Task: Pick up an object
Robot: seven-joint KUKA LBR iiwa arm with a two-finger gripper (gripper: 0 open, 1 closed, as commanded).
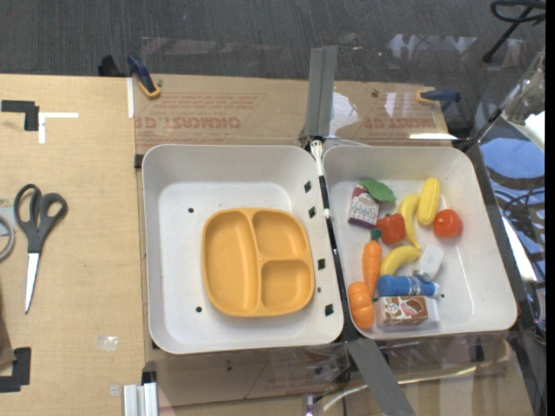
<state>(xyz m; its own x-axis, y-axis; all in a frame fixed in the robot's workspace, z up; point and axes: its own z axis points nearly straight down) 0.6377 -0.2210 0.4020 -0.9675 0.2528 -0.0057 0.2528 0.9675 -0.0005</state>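
Toys filled the right bin [486,232] on the counter [69,319], bunched in its left and middle part: a carrot [371,267] lay lengthwise near the left wall, with an orange [360,304] just below it and touching a small carton [403,311] at the front. A blue bottle [408,286] lay on its side just behind that carton. Two bananas [402,258] curved through the centre, a corn cob [428,201] stood farther back, and a tomato [447,224] sat apart toward the right wall. A red pepper [392,228] rested between a maroon packet [363,206] and the bananas, with a green leaf [378,190] just behind the packet.

In the left bin [165,232] lay a yellow divided tray [257,261] (three compartments, nothing in them), roughly centred. Scissors [36,232] rested on the counter well to the left of both bins, blades pointing toward the front edge.

No view of the pincer was on offer, so its opening and its load could not be told.
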